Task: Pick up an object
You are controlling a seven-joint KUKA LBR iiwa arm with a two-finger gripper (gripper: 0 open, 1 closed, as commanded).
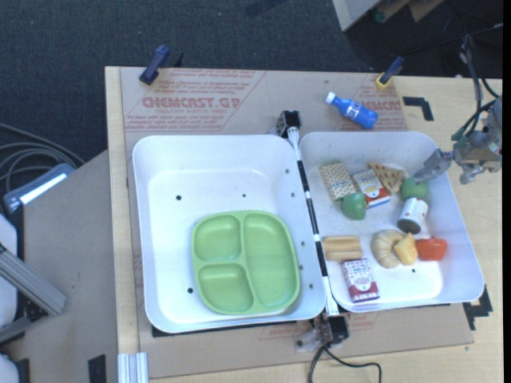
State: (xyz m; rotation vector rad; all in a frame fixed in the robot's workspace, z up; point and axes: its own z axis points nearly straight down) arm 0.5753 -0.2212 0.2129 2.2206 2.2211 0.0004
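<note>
White bins: 2, left [160,238] & right [463,254]
Green tray [245,262]: 1, w/ 3 compartments
Blue bottle [352,110]: 1, on bench
Clamps: 2, blue [154,65] & yellow-tipped [390,71]
Small items in right bin: approx. 11

Bright, even overhead light w/ a cool blue cast. White bins [215,174] nearly blown out, faint soft shadows along inner walls. Green tray [244,260] evenly lit, no hard glare. Dark carpet [96,22] grainy, underexposed. Overall soft, low-res; small items in right bin [467,282] slightly blurred. Shiny highlight at far left edge.
</note>
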